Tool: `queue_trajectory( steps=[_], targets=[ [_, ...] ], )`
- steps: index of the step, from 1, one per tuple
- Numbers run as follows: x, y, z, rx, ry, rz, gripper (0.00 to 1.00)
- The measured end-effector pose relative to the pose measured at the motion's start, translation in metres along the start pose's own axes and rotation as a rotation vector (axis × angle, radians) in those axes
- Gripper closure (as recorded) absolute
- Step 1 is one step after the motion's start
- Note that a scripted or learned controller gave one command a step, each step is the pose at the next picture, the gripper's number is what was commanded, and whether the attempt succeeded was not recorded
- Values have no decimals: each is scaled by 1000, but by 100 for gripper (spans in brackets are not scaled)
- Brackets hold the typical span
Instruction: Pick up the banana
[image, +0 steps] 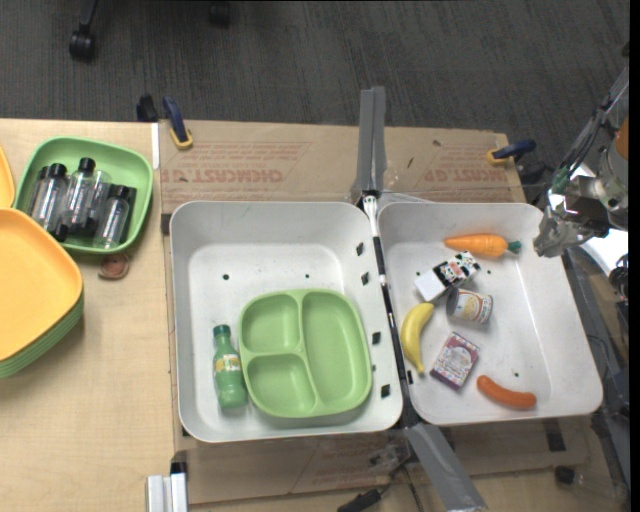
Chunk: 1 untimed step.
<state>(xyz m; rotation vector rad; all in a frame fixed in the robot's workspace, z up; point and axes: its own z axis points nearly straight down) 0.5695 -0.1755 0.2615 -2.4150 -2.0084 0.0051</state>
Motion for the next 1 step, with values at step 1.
queue_trajectory(
  steps=[1],
  targets=[
    [-26,93,69,-2,0,-77,100]
  ],
)
